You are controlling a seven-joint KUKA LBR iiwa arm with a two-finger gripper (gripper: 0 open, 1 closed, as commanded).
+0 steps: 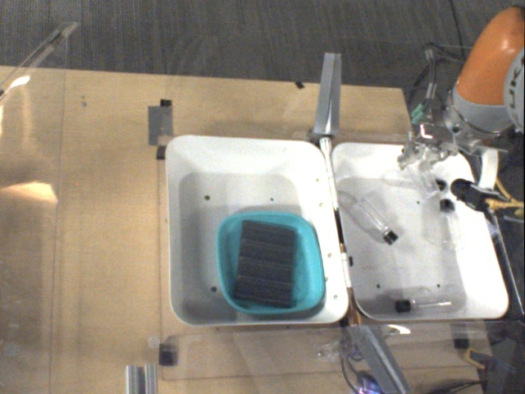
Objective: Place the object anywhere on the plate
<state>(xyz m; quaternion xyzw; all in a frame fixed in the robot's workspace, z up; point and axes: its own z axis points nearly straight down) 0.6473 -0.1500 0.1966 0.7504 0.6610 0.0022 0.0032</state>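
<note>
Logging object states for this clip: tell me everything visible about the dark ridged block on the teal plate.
The dark grey ridged rectangular block looks like foam or rubber, its top crossed by parallel grooves. It lies flat, slightly skewed, near the middle of the teal square plate with rounded corners, which sits toward the near side of the left white bin. It touches nothing but the plate. The hand is over the far edge of the right bin, well away.

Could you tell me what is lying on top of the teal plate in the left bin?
A dark ribbed block lies flat on the teal plate, covering most of its middle. The plate surface beneath the block is hidden, so whether anything lies under it cannot be seen.
</note>
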